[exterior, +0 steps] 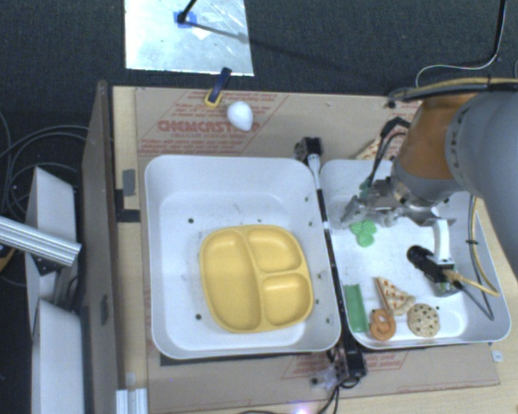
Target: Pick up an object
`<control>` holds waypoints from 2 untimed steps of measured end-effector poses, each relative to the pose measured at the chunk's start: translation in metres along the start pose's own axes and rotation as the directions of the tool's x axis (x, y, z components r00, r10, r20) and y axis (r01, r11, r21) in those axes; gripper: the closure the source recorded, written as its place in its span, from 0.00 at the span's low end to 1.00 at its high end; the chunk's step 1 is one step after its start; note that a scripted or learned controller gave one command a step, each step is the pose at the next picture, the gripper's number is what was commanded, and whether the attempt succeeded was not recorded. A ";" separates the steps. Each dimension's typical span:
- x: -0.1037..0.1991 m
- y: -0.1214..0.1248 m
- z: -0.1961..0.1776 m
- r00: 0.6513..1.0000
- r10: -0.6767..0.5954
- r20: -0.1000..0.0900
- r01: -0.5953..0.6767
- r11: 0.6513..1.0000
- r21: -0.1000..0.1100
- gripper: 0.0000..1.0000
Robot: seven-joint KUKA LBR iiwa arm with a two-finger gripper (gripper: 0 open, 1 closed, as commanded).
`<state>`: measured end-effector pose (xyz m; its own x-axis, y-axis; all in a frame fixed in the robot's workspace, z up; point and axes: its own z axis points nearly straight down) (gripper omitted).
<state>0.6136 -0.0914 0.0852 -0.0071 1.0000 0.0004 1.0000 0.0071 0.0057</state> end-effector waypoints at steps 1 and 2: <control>-0.007 -0.023 0.001 1.000 0.006 0.000 -0.006 1.000 0.007 0.00; -0.006 -0.021 -0.010 1.000 0.005 0.000 -0.005 1.000 0.003 1.00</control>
<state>0.5925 -0.0976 0.0956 -0.0024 1.0000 0.0003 1.0000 0.0024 0.0032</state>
